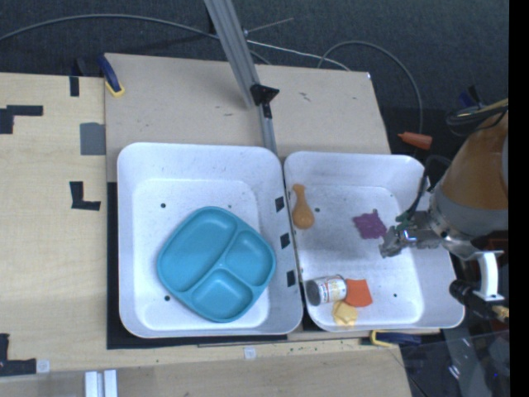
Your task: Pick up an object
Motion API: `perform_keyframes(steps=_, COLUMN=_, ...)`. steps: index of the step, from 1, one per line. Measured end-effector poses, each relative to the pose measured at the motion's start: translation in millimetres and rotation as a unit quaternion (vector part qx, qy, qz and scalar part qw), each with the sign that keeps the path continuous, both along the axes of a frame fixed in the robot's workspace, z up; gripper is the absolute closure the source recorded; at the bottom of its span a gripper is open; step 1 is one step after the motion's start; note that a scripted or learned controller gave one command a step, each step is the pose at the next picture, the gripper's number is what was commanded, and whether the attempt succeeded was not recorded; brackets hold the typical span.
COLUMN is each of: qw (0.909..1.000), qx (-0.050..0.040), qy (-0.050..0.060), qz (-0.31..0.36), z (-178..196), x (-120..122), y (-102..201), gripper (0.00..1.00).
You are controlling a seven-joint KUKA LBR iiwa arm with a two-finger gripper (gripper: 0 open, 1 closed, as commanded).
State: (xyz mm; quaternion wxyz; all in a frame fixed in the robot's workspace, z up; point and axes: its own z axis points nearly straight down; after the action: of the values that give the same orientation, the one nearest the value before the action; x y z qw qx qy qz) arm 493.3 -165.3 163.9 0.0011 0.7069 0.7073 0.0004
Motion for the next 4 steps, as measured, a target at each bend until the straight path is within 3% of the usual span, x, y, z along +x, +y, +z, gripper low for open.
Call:
perform_keyframes(steps=1, qw=1.0000, qx=-0.0002, qy=-0.001, qz=0.001, z=62, x=1, y=5, gripper=1.00)
perform_keyframes(steps=2, qw=1.0000, qx=0.0002, qy=0.000, qz=0.001, z=86, x=2, y=6, gripper=1.00)
perform_keyframes(steps=4, qw=1.0000, qx=0.0015, qy=0.002, qz=0.004, z=83, x=36, y=113, gripper=1.00)
